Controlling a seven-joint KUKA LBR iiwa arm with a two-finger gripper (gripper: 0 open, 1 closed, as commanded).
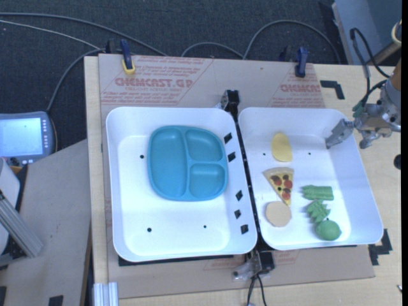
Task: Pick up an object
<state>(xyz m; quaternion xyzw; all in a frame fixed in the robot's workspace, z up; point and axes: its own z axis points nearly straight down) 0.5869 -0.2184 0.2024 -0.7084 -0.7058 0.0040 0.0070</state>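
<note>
My gripper (pixel 352 137) hovers over the upper right rim of the right bin (pixel 357 171); it is open, with nothing between its fingers. Toy foods lie in that bin. A yellow piece (pixel 282 146) sits to the gripper's left, and a pizza slice (pixel 281 182) lies below it. A tan round cookie (pixel 278 214) rests near the bin's front. At the bin's right front are three green pieces: a flat one (pixel 317 192), a leafy one (pixel 317 209) and a round one (pixel 328 229).
The left bin (pixel 127 222) holds a blue divided plate (pixel 188 162). Black clips line the seam between the bins (pixel 237 171). Blue clamps (pixel 127 61) (pixel 301 62) pin the cardboard sheet at the back. A small screen (pixel 24 136) stands off the bench at left.
</note>
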